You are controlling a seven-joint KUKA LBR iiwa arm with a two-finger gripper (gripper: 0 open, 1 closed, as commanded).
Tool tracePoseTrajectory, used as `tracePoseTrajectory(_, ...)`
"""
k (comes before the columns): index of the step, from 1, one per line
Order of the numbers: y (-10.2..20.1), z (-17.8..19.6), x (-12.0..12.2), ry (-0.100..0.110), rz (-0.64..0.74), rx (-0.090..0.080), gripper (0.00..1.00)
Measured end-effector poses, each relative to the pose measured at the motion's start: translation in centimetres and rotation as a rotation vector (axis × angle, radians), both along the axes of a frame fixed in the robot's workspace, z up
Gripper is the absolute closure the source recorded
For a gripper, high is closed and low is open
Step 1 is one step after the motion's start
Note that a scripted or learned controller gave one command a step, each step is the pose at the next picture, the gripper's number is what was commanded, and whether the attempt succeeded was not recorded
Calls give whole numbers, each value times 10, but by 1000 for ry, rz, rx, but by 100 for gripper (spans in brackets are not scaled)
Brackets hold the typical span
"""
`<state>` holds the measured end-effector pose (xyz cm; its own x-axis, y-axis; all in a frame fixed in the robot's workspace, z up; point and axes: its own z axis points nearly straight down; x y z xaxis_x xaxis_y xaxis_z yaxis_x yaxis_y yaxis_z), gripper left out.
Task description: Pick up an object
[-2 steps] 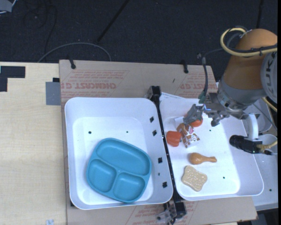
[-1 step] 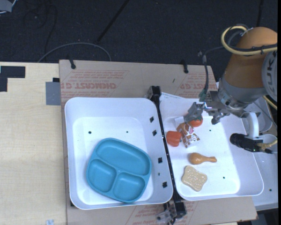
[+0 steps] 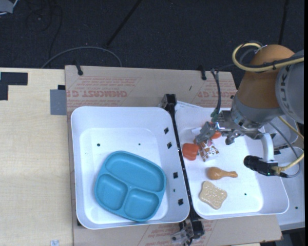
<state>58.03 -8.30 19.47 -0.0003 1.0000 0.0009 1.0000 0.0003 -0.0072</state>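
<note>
I see my gripper low in the right bin, right of frame centre, just beside the red toy, presumably lined up to grab it, though its grip state I cannot tell.

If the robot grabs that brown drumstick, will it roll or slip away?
The drumstick looks like smooth, hard toy plastic, so it could slip from the gripper. Its fat end is rounded, so a nudge might spin or roll it. It probably stays stiff and light.

right bin open at front right, tomato, drumstick, bread crowding its left
</note>
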Motion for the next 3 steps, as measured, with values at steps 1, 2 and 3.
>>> tracePoseTrajectory(1,0,-64,-6,3,0,1,0)
tracePoseTrajectory(2,-3,-79,-1,-22,-3,-5,0)
tracePoseTrajectory(3,-5,-69,0,-25,-8,-8,100)
